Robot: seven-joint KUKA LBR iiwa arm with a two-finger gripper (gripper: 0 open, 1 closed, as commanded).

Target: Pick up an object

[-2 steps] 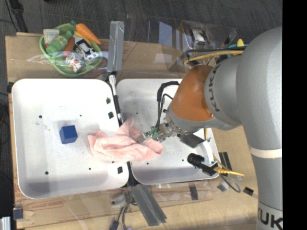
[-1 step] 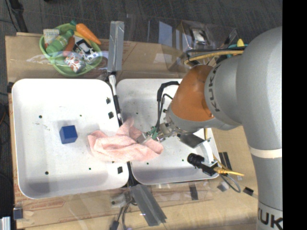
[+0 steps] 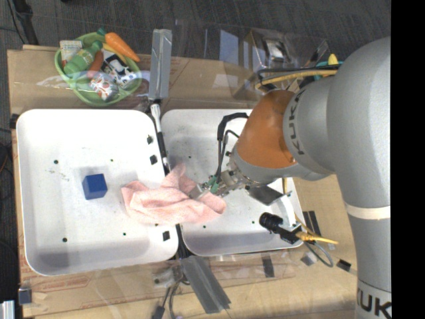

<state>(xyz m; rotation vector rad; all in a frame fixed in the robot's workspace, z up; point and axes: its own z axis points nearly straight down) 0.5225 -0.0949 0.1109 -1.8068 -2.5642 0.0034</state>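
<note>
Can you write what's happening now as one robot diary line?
pincer: at pink cloth | cloth: draped across both bins | blue cube: left bin

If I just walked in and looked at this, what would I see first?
Probably the big grey robot arm with its orange band, leaning in from the right over the right bin. Next, the pink cloth draped across the divide between the two white bins, with the gripper down at its right edge. Then the little blue cube alone in the left bin, and the green bowl of toys behind it.
</note>
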